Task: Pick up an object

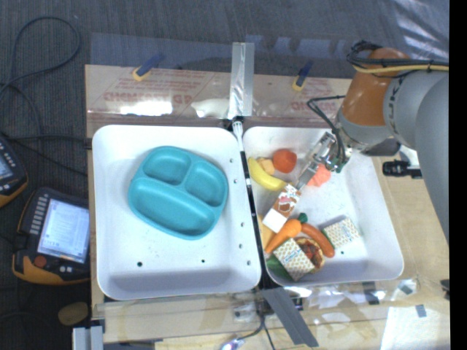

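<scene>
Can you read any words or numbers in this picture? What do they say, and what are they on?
No text here can be read for sure.
Red print on the brown board behind the bins: too blurred to read.
Small carton with a red and white label in the right bin: print too small.
Patterned boxes near the carrot: no letters can be made out.
Handheld screen left of the bench: too blurred.

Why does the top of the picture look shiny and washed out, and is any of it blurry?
In the camera view, light glares off the clear plastic sheet behind the bins, whitening its printed lettering; the white bins look bright but hold detail; the blue tray is evenly lit with soft shadows; the gripper and small toys look slightly soft.
</scene>
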`<action>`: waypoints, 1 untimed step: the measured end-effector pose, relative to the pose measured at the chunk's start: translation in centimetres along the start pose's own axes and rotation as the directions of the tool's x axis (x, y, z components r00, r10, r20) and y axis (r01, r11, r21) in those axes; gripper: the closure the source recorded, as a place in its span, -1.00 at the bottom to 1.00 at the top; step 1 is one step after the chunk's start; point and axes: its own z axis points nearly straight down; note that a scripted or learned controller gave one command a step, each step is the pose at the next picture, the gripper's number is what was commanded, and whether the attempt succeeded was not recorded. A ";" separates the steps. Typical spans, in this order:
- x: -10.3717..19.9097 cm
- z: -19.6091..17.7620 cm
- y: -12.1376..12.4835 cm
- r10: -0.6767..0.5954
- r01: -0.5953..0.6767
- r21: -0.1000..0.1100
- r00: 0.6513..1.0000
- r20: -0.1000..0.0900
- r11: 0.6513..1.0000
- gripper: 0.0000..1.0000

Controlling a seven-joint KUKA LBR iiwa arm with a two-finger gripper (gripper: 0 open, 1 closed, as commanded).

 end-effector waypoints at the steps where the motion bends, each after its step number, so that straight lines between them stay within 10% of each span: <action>1: -0.1 -1.1 0.2 -0.003 0.003 0.001 1.000 0.006 1.000 1.00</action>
